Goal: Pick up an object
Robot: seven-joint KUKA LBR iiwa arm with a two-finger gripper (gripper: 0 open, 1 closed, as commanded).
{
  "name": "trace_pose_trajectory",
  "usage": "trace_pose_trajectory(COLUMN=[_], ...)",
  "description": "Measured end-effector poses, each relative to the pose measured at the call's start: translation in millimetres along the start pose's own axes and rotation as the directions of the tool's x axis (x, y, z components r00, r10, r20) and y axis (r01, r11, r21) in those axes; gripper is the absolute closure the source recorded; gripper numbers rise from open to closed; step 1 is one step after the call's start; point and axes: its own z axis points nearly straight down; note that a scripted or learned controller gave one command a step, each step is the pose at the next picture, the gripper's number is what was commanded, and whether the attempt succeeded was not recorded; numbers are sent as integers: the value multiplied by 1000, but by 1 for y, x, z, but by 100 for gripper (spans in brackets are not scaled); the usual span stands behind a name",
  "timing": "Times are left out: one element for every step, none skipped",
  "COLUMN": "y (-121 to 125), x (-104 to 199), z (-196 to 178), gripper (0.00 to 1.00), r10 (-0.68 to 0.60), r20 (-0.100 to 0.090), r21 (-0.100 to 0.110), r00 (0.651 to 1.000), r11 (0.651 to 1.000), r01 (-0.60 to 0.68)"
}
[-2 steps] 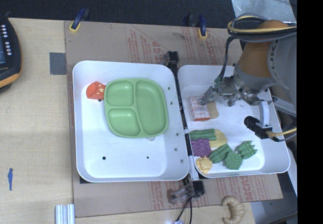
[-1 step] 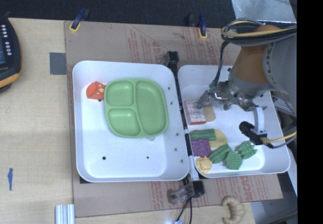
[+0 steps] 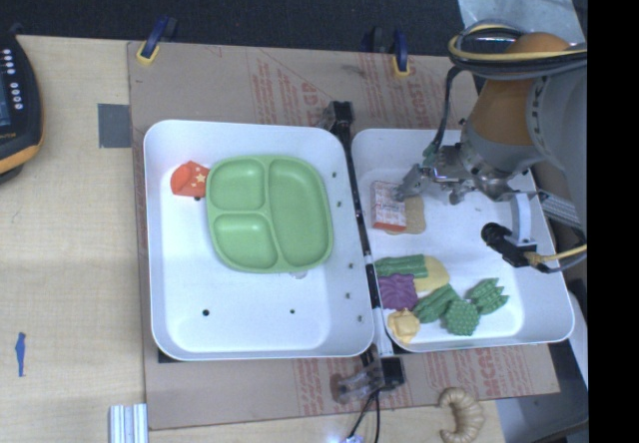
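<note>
My gripper (image 3: 414, 182) hangs over the upper part of the right bin (image 3: 539, 321), just right of and above a flat toast-like piece (image 3: 389, 207). Lower in that bin lie a yellow corn cob with a green husk (image 3: 414, 269), a purple piece (image 3: 396, 291), green leafy pieces (image 3: 461, 314) and a small yellow piece (image 3: 403, 325). The left bin (image 3: 180, 321) holds a green divided plate (image 3: 270, 212) and a red piece with a yellow star (image 3: 188, 179) at the plate's left edge. I see nothing held by the gripper.
The grey arm with its orange band (image 3: 504, 112) leans in over the right bin's far right side. A black cable part (image 3: 504, 241) sticks out below the wrist. Blue clamps (image 3: 399, 52) hold the cardboard base at the back.
</note>
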Motion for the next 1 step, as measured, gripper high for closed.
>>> trace_pose_trajectory(y=[-73], x=[16], z=[0], gripper=[0], r10=[3], r20=[6], r21=[-5], r00=[1000], r11=[1000], r01=[-3])
